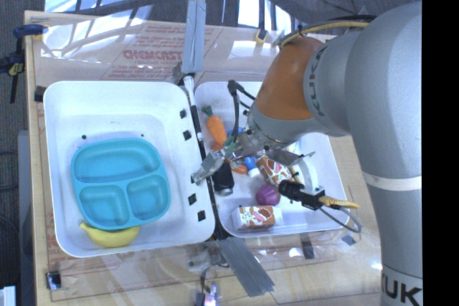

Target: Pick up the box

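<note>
Where right bin nears front wall, box (257, 217) lies flat: small, red-and-white printed.

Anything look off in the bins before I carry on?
Mostly tidy. The banana in the left bin lies half tucked under the blue tray's near edge. The box sits flat in the right bin, apart from the claw.

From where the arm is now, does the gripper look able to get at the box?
Probably yes. The box lies flat near the right bin's front wall with its top uncovered. The gripper is over the same bin, nearer the divider. The purple thing close behind the box may crowd the fingers.
</note>
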`<control>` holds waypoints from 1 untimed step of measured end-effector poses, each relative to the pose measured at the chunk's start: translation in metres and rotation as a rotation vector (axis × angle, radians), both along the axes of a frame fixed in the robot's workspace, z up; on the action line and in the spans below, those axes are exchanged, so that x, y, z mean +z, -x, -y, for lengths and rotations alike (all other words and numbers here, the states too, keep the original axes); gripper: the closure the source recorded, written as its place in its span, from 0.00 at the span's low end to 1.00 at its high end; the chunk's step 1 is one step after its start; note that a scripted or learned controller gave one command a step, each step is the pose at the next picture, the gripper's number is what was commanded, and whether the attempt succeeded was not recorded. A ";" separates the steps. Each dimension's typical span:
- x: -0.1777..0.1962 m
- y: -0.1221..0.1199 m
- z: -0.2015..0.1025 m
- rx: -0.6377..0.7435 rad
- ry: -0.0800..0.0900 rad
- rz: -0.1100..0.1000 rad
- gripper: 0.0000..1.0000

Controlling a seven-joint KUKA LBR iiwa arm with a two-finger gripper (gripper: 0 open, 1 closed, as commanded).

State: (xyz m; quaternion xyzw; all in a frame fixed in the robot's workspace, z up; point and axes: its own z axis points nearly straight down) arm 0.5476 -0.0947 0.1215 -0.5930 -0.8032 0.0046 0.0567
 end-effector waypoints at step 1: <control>0.002 0.030 -0.006 0.030 0.024 0.119 0.00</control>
